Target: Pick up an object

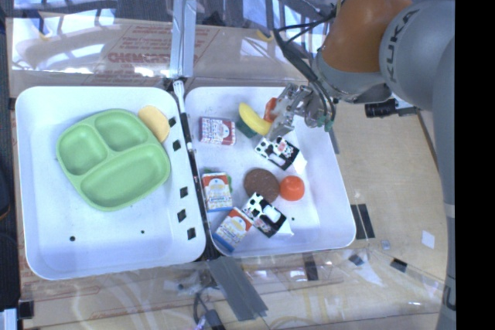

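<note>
My gripper hangs over the far part of the right bin. It sits just right of a yellow banana and a small red item, and directly above a black-and-white cow-patterned carton. Nearer the front lie a brown round disc, an orange ball, a second cow-patterned carton, a red-and-white carton and two small printed cartons. Nothing is visibly lifted off the bin floor.
The left bin holds a green divided plate with a yellow piece at its far right corner. A metal divider stands behind the seam between the bins. The grey arm with its orange band comes in from the upper right.
</note>
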`<state>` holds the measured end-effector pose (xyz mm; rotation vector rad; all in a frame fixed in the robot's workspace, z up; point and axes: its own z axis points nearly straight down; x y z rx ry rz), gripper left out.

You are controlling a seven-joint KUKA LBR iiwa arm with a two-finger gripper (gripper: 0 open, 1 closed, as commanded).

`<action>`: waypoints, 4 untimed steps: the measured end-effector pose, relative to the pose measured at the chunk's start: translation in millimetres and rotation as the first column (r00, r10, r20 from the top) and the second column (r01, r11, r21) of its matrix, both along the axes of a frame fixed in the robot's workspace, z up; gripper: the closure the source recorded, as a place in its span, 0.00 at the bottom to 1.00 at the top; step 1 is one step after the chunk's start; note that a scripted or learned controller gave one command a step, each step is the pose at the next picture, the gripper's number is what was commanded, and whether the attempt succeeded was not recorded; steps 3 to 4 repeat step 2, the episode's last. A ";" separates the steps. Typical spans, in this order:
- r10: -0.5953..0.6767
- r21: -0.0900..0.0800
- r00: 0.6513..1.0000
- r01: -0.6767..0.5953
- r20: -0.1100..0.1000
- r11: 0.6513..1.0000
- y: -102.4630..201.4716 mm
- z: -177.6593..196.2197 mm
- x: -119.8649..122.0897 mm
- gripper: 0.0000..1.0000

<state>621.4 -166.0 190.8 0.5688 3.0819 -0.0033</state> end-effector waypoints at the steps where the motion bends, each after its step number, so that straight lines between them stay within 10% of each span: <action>1: -0.320 0.003 0.947 0.320 -0.008 0.947 31.2 -99.3 -25.9 1.00; 2: -0.509 0.007 0.861 0.509 0.001 0.861 89.4 39.6 -0.8 1.00; 4: -0.509 0.007 0.861 0.509 0.001 0.861 89.4 39.6 -0.8 1.00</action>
